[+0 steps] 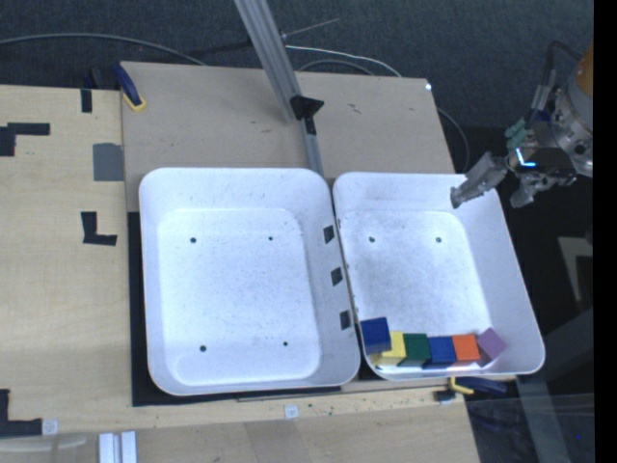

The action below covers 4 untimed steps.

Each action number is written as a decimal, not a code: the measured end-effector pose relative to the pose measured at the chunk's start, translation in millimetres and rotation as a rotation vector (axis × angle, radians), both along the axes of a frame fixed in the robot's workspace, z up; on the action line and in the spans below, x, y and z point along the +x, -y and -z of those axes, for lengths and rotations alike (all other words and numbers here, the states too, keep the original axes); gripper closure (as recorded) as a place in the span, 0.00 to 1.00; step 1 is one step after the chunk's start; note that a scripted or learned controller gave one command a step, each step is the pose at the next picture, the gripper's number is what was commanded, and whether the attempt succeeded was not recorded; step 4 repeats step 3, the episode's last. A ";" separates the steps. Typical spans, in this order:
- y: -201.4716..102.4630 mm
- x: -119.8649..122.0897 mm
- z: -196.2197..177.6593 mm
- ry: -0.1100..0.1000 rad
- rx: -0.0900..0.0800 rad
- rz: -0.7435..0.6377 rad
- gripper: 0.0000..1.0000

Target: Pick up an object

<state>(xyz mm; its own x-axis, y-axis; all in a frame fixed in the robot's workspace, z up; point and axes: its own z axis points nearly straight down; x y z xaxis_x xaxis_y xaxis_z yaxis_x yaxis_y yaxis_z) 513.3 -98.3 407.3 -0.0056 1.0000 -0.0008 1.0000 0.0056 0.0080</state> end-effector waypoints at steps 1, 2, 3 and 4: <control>-66.5 73.8 -33.5 -0.002 0.001 -0.003 0.00; -20.3 100.7 -33.1 -0.007 -0.002 0.008 0.00; -23.0 99.7 -33.2 -0.009 -0.001 0.005 0.00; -23.0 99.7 -33.2 -0.009 -0.001 0.005 0.00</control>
